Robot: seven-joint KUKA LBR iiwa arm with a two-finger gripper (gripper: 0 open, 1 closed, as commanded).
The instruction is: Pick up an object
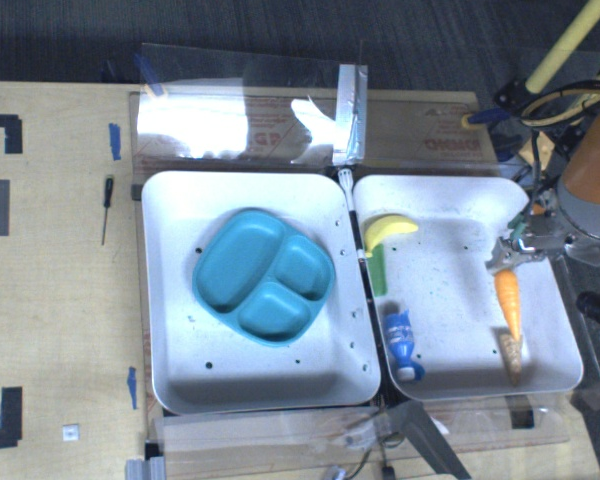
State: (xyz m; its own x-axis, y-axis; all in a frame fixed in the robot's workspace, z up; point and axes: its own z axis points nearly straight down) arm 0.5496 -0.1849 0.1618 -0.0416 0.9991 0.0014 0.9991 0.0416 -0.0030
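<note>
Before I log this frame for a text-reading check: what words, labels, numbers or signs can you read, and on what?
Reddish print on the cardboard behind the bins: too blurred and glare-washed to read.
Reddish print on the cardboard's right part: letters visible, not legible.
Label on the blue bottle: too small to read.
Blue divided plate, banana, carrot: no text.
Nothing can be quoted.

Faint red printing runs across the brown cardboard (280, 133) behind the bins, up and left of the gripper (515, 248), but it is too blurred to read.
</note>
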